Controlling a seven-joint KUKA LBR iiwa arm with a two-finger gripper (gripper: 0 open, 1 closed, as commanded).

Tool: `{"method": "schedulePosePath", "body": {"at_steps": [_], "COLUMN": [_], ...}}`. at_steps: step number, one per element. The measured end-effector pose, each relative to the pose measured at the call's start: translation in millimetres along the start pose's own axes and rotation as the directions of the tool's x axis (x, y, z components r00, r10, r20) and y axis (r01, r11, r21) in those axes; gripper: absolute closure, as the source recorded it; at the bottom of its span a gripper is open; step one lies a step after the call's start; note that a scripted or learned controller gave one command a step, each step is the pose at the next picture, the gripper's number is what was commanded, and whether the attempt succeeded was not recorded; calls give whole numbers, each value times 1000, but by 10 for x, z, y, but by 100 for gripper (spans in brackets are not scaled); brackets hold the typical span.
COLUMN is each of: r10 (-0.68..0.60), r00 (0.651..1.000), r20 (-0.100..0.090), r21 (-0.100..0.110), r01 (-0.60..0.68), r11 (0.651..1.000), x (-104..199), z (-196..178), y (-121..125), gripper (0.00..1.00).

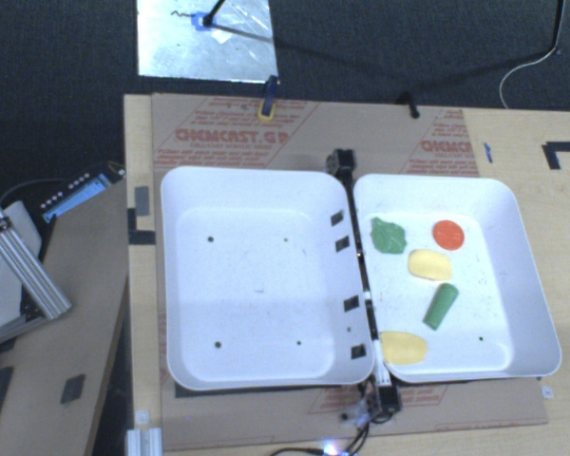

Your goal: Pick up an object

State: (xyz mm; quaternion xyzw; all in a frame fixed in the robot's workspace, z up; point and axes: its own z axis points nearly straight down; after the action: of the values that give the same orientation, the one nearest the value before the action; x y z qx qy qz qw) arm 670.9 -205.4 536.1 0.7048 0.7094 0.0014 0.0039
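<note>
In the right bin (527, 255), nearest the camera, a yellow piece (403, 348) lies at the front left corner, close to the divider. Just behind it a green cylinder (441, 305) lies tilted. Further back sits a pale yellow lump (429, 265) — then a leafy green piece (389, 236) and an orange-red disc (447, 235), side by side near the far wall. The left bin (256, 283) lies alongside.

Floor: dark carpet (57, 74) seen beyond the bench's far edge.
Bench: pale wood (551, 160), covered by printed cardboard (237, 131).
Floor plate: shiny metal sheet (204, 27).
Cable: white, far right corner (532, 60).
</note>
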Motion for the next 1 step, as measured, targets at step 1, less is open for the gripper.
{"method": "schedulePosePath", "body": {"at_steps": [1], "r10": [9], "r00": [1000], "r20": [-4], "r21": [8], "r01": [-9], "r11": [1000], "x": [-11], "z": [135], "y": [-1174], "gripper": [100]}}
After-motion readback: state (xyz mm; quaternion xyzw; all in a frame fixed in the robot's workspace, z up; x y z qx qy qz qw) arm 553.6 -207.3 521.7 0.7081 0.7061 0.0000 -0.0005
